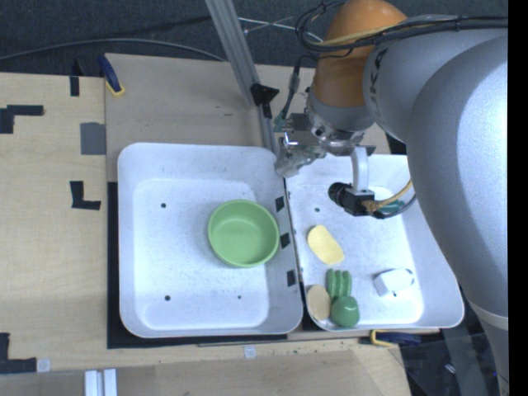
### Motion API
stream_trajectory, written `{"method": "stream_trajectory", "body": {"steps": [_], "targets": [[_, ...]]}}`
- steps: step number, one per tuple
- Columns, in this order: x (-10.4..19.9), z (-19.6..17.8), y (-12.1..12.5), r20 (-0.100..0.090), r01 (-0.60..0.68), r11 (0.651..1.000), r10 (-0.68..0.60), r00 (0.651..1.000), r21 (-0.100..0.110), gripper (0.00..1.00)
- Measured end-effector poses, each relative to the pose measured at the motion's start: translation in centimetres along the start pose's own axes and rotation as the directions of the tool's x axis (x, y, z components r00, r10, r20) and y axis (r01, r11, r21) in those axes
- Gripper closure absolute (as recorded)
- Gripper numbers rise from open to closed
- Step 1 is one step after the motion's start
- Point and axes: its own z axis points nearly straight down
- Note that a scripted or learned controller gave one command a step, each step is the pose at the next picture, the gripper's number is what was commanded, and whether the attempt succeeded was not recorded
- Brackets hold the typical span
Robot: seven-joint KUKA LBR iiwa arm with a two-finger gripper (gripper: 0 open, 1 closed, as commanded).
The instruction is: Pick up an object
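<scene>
My gripper (289,160) hangs over the top left corner of the right bin (429,283), close to the divider between the two bins. I see nothing held under it. A green bowl (243,233) sits upright in the left bin (144,221). In the right bin a yellow oval piece (325,244) lies near the divider. Below it are a green ribbed piece (337,282), a green rounded piece (345,310) and a tan piece (318,301) bunched at the front left corner. A small white object (393,281) lies to their right.
The grey arm (445,122) with its orange band (356,48) covers the right bin's far right side. A black fitting with cables (353,198) hangs off the wrist above the right bin. A slanted metal pole (235,48) rises behind the bins.
</scene>
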Motion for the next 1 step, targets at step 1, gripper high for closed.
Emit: {"method": "stream_trajectory", "body": {"steps": [1], "targets": [[4.5,0.02,3.42,-0.001,0.001,1.0,-0.001,1.0,-0.002,1.0]]}}
